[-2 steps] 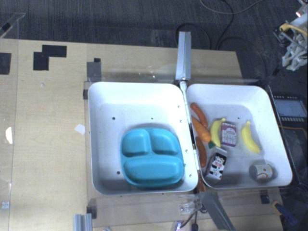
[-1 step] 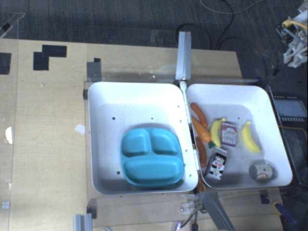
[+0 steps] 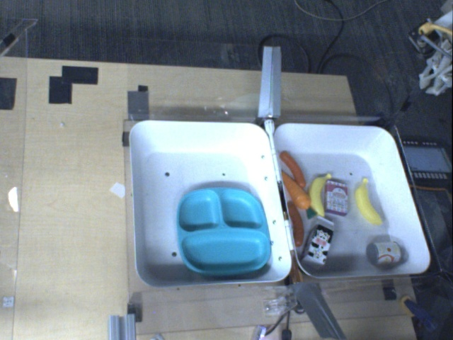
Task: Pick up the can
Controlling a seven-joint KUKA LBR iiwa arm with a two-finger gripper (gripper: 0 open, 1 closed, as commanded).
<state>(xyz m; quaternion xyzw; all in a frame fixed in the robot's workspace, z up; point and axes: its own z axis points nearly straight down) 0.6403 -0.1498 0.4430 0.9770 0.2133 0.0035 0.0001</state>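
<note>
Nearest us, low in the right bin (image 3: pixel 417 211), the can (image 3: pixel 384 252) lies on its side in the front right corner, its end facing us. To its left sits a black-and-white carton (image 3: pixel 318 245); further back are a banana (image 3: pixel 367 201), a maroon packet (image 3: pixel 336 197) and carrots (image 3: pixel 294 183) along the divider. The left bin (image 3: pixel 152 190) holds a blue tray (image 3: pixel 224 231). We judge the pick not yet begun: the can is untouched. Fingers' state: we cannot tell. Next we need the arm down over that corner, fingers straddling the can, clear of the wall.
</note>
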